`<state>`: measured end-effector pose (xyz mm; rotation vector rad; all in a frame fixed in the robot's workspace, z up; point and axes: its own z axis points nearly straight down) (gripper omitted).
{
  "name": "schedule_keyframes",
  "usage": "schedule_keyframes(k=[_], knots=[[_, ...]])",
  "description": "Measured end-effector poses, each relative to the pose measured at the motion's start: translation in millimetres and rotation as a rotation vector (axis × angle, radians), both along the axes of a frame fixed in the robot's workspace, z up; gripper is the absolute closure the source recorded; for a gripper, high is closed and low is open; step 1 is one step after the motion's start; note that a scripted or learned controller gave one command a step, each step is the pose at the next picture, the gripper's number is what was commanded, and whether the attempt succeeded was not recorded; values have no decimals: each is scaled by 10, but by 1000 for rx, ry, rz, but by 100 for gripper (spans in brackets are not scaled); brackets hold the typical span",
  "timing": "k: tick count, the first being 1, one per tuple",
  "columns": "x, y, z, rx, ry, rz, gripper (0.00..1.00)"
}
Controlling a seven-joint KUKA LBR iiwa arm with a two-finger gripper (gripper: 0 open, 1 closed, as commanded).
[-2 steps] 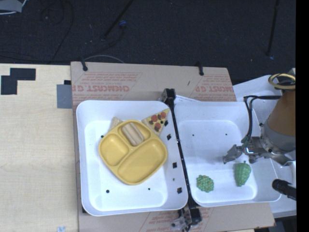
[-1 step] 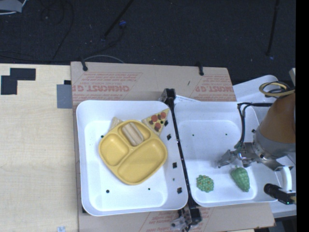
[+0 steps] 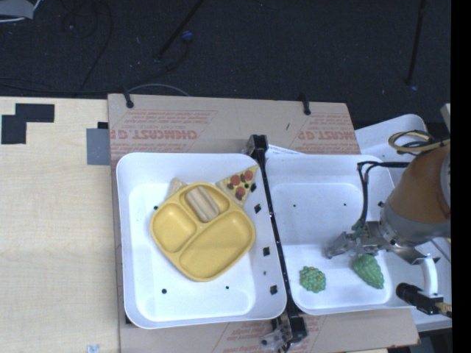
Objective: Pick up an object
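Note:
My gripper (image 3: 358,245) is low in the right bin (image 3: 324,190), near its front right corner, below the orange band of the arm (image 3: 425,190). A green leafy toy (image 3: 369,271) lies right at the gripper's front edge, touching or just beneath it. A green grape bunch (image 3: 312,279) rests on the bin floor to the left of that, apart from the gripper. I see nothing lifted off the floor.
The left bin (image 3: 140,271) holds a yellow divided plate (image 3: 204,232) with a tan bread piece (image 3: 202,202) in one compartment. A pizza slice (image 3: 241,183) lies at that bin's back right. A black divider (image 3: 268,219) runs between the bins.

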<state>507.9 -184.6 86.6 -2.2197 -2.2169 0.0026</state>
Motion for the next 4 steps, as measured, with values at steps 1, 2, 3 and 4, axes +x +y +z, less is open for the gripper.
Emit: schedule_keyframes(k=[1, 2, 3, 4], knots=[[6, -8, 117, 0, -2, -3, 100], [31, 47, 543, -1, -3, 3, 100], [53, -63, 1059, -3, -6, 3, 100], [63, -68, 1587, -3, -7, 4, 100]])
